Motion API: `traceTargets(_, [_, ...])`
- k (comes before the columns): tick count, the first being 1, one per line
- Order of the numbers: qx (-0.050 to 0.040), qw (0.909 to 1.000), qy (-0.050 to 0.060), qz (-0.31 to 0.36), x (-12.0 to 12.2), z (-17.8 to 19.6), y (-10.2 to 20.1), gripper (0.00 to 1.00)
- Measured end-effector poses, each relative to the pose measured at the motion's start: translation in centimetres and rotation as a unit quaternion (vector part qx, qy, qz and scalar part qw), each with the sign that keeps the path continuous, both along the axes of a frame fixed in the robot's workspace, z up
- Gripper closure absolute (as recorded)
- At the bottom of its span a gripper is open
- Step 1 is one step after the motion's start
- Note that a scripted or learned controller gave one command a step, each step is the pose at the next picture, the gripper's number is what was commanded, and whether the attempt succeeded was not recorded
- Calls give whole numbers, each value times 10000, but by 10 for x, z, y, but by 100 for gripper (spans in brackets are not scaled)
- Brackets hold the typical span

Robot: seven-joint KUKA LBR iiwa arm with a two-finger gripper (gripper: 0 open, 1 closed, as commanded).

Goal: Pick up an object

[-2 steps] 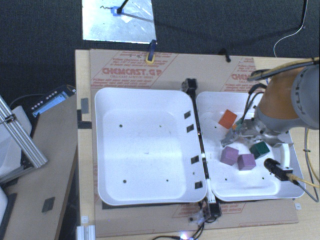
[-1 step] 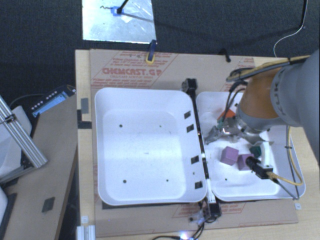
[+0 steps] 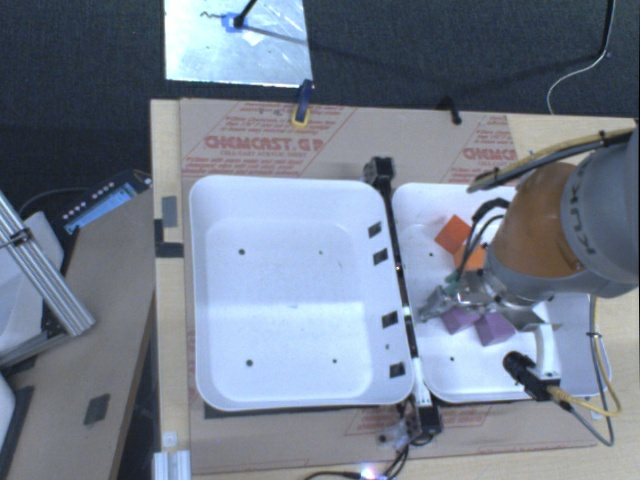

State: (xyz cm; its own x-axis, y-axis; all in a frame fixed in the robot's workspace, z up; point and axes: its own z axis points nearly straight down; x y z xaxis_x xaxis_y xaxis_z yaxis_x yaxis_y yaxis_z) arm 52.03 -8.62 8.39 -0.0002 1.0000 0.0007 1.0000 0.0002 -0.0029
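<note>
Closest to the lens, along the bottom edge, a tangle of wires and a small connector (image 3: 415, 426) sits at the front of the counter (image 3: 330, 133), just below the seam between the two bins. Above that, the left bin (image 3: 215, 368) lies broad and white, with only small dark dots on its floor. A row of black clips (image 3: 388, 288) runs along the divide where it meets the right bin (image 3: 415, 213).

Inside the right bin, I reach in from the right, my grey arm and orange band (image 3: 535, 223) covering much of it. My end effector (image 3: 450, 296) hangs low over the bin floor near its left side, pointing toward the divide; whether its tips are spread or closed I cannot tell from this angle. Two purple blocks (image 3: 475, 323) lie just beside and under it, touching or nearly so. An orange block (image 3: 452, 234) rests farther back in the same bin, apart from the purple ones.

Beyond the bins, a yellow clip (image 3: 300, 118) sits at the counter's far edge, and a shiny metal sheet (image 3: 238, 28) lies on the dark floor behind.
</note>
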Motion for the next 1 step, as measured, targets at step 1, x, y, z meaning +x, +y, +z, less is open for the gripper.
traceTargets(1, [-4,10000,-46,8,5,13,0,100])
